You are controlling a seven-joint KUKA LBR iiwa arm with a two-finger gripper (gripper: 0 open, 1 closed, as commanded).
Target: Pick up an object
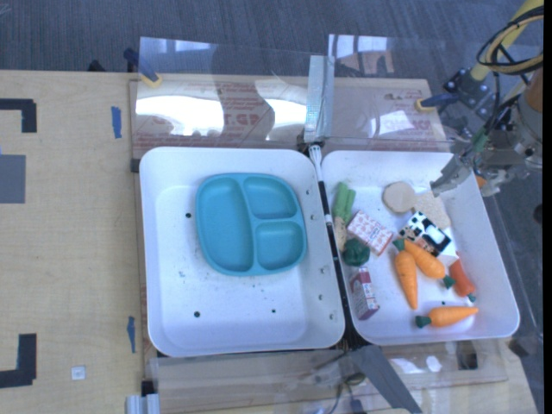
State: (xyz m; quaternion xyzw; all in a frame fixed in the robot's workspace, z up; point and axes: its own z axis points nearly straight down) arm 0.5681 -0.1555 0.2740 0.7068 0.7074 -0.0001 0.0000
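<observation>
The right bin (503, 293) holds several toy foods. Among them are a tan round piece (398, 197), a black and white block (429, 232), a pink box (370, 230), a green piece (344, 201) and a dark green lump (354, 251). There is also a small red carton (365, 292) and three orange carrots (405, 278) (429, 261) (448, 316). My gripper (446, 180) hangs over the bin's back right part, just right of the tan piece and above the black and white block. Nothing shows in its grasp.
A teal divided plate (251, 223) lies in the left bin (164, 266). A clear wall (285, 93) stands behind both bins. The arm's cables and wrist (487, 102) lean in over the back right corner. The wooden bench (60, 231) stretches to the left.
</observation>
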